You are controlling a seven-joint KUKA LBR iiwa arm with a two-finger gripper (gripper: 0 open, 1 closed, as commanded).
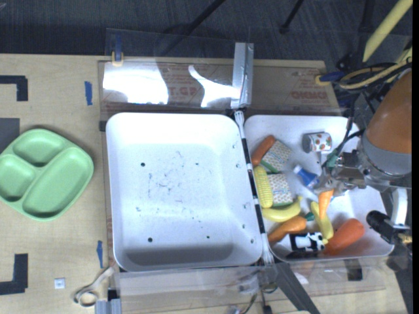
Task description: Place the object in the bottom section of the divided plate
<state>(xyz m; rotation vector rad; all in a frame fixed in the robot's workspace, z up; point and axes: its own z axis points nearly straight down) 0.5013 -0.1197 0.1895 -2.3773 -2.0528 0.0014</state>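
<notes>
The green divided plate (43,173) lies on the wooden bench at the far left, outside both bins. Its big section (57,183) faces the lower right, and two smaller ones sit at its upper left. My gripper (335,173) hangs low over the right bin (357,205), far from the plate, above a heap of toy food. Right beneath it are a small orange piece (325,199) and a yellow piece (322,218). Whether either is held is hidden by the wrist.
The right bin also holds a corn cob (264,185), a banana (283,212), carrots (345,234), a small can (317,141) and a black-and-white item (308,241). The left bin (177,188) lies between the gripper and the plate. Cables hang at the upper right.
</notes>
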